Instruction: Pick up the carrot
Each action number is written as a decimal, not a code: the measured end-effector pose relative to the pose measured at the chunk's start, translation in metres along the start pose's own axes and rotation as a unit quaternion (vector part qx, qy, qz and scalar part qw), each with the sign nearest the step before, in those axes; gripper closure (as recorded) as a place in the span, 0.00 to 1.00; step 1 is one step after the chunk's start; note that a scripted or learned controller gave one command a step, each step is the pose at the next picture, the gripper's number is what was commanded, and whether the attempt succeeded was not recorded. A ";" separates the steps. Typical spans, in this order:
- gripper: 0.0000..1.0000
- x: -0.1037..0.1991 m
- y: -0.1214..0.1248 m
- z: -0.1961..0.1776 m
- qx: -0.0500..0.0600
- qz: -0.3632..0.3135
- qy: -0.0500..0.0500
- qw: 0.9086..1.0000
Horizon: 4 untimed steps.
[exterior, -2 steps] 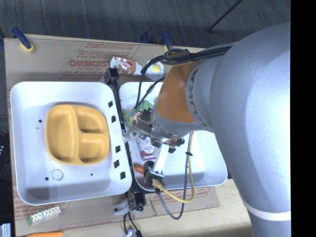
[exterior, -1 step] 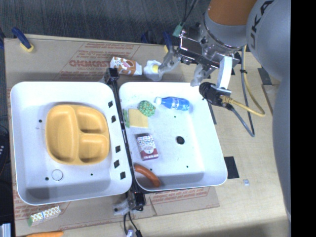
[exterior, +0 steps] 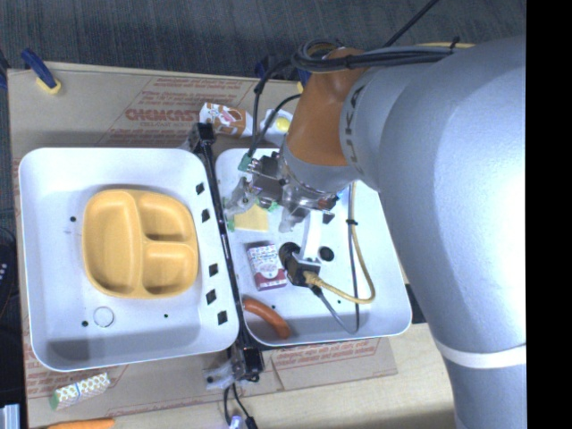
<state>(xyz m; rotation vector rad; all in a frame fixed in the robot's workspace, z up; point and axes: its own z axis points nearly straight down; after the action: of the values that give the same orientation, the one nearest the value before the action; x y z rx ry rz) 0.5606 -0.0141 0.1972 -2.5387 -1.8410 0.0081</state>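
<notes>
Carrot (exterior: pixel 267 317) first: it lies at the near edge of the right bin (exterior: pixel 380 315), against the low wall where the two bins meet, an orange piece slanting toward the corner. Nothing touches it.

From where I stand, the gripper (exterior: pixel 268 206) hangs over the upper middle of that same bin, well up the bin from the carrot, with the orange band of the arm (exterior: pixel 322 105) just behind it. Its metal parts crowd together under the wrist and I cannot tell how it is set, nor whether anything sits in it. Right beneath it lies a pale yellow wedge (exterior: pixel 253 218) with something green (exterior: pixel 234 206) beside it. A little nearer to me is a small red packet (exterior: pixel 266 264), and a yellow cable (exterior: pixel 344 295) loops across the bin floor to the right.

What worries me is the carrot's spot. It is pressed into the corner, so I judge that one side of the gripper may strike the bin wall on the way down, or nudge the carrot so it rolls along the rim. The red packet lies between gripper and carrot and could be caught instead.

The left bin (exterior: pixel 40 266) holds a yellow divided tray (exterior: pixel 138 239). On the table (exterior: pixel 134 105) beyond the bins sits a small carton (exterior: pixel 223 116).
</notes>
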 end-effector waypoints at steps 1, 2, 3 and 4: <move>0.00 0.016 0.032 0.006 -0.002 -0.108 0.000 0.994; 1.00 0.017 0.032 -0.004 -0.001 -0.111 0.000 0.994; 1.00 -0.018 -0.009 -0.043 -0.001 -0.153 0.000 0.988; 1.00 -0.011 -0.086 0.007 0.000 -0.069 0.000 0.998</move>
<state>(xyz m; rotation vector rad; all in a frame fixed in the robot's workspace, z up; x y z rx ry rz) 0.4753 0.0024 0.1908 -2.4063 -2.0111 0.0070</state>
